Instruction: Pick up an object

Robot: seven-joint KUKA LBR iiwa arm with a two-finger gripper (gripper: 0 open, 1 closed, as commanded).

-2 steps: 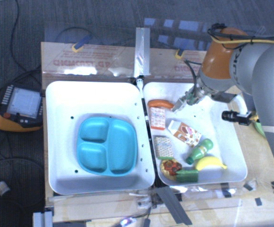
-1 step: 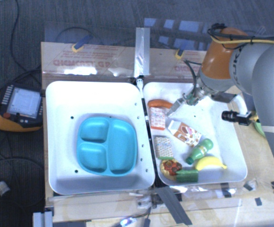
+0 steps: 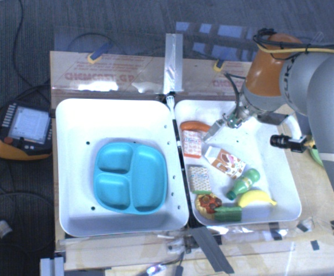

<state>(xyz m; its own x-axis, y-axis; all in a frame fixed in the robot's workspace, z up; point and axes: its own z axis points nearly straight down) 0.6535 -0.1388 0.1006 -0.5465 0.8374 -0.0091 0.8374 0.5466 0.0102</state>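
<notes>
Claw (image 3: 231, 120) low over right bin (image 3: 282, 171), finger state impossible to tell. Just beside: orange packet (image 3: 192, 137), small carton (image 3: 227, 163). Farther off: green bottle (image 3: 243, 184), banana (image 3: 257, 199).

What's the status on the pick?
Gripper low in right white bin, nothing seen in it. Orange sausage-shaped toy just beside it. Small printed carton and other toys crowd the near side.

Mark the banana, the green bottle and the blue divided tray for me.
banana (image 3: 257, 198), camera view, middle of its yellow body.
green bottle (image 3: 243, 184), camera view, middle of its body.
blue divided tray (image 3: 146, 176), camera view, floor of its large right compartment.
</notes>
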